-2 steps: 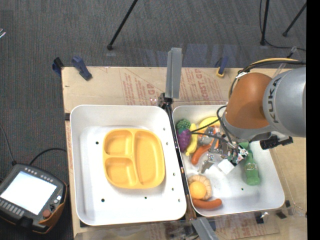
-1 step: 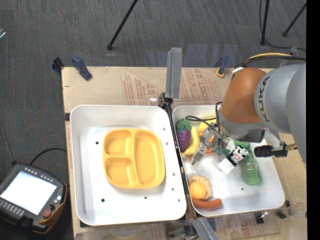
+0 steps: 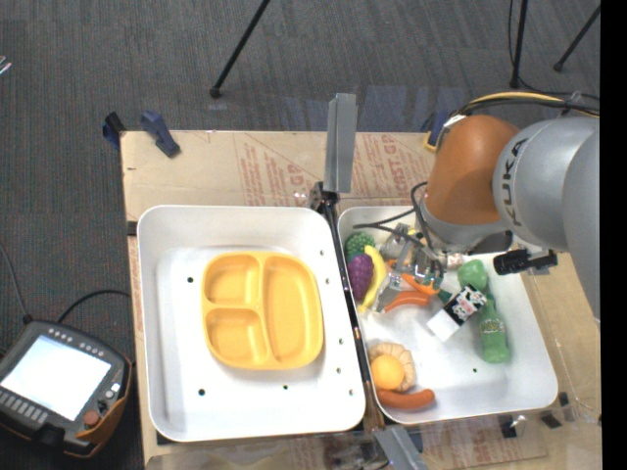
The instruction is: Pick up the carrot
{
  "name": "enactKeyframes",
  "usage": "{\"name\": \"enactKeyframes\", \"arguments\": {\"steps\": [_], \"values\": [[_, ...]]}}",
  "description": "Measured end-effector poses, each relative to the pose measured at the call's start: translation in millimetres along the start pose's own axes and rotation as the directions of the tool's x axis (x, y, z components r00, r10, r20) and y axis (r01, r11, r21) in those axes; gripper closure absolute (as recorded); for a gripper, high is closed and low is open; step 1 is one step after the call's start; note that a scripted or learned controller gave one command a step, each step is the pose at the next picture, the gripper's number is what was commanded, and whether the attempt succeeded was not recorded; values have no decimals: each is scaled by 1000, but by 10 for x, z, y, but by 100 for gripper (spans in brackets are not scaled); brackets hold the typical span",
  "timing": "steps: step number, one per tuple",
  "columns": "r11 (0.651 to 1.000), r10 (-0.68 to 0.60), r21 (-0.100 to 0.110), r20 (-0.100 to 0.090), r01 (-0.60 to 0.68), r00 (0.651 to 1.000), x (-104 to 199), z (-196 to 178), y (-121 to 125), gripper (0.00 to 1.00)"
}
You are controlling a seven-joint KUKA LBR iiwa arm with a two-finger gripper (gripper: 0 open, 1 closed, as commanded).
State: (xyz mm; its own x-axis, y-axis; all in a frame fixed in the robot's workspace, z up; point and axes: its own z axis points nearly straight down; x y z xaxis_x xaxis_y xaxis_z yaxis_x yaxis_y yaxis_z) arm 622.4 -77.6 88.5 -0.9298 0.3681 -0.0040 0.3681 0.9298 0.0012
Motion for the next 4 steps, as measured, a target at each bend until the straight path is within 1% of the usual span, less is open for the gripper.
{"name": "enactKeyframes", "arguments": {"steps": [1, 2, 3, 4], "values": [[999, 34, 2, -5, -34, 999, 413, 11, -366, 0], [963, -271, -1, 0, 271, 963, 30, -2, -164, 0], [962, -273, 1, 4, 273, 962, 18, -110, -156, 100], [807, -591, 0, 4, 591, 807, 389, -1152, -456, 100]]}}
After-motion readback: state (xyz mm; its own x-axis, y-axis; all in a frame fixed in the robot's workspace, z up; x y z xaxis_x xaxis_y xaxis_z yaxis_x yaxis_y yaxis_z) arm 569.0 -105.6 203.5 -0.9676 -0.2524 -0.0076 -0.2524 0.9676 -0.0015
